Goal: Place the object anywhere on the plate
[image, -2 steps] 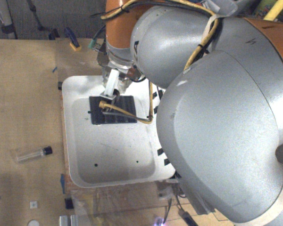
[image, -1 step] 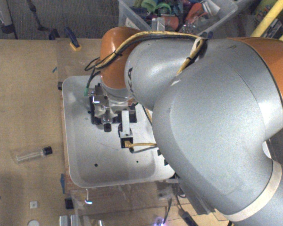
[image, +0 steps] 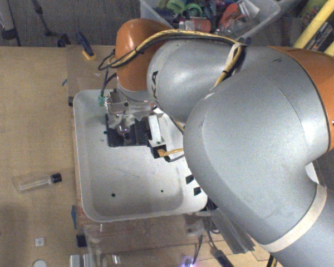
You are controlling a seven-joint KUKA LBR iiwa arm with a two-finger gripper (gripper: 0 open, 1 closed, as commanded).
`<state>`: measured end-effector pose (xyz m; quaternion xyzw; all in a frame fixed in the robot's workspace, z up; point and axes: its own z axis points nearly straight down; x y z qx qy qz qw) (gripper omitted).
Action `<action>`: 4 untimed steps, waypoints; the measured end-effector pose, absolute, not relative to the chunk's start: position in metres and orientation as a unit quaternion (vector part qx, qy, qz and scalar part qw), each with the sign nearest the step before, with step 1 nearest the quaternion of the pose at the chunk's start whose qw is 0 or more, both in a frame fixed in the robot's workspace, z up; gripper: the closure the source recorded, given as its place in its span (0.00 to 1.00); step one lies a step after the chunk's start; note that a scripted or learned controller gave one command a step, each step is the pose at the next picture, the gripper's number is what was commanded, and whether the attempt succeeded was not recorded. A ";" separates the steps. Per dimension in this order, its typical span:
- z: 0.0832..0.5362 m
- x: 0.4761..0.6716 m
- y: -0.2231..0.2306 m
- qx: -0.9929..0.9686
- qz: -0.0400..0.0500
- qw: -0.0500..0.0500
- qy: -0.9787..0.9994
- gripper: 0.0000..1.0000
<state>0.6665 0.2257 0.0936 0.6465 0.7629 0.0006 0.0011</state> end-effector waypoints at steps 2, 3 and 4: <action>0.204 0.649 0.212 0.759 0.000 0.000 0.651 1.00; 0.192 0.579 0.224 0.943 -0.001 -0.001 0.332 1.00; 0.150 0.633 0.223 0.994 0.001 0.000 0.113 1.00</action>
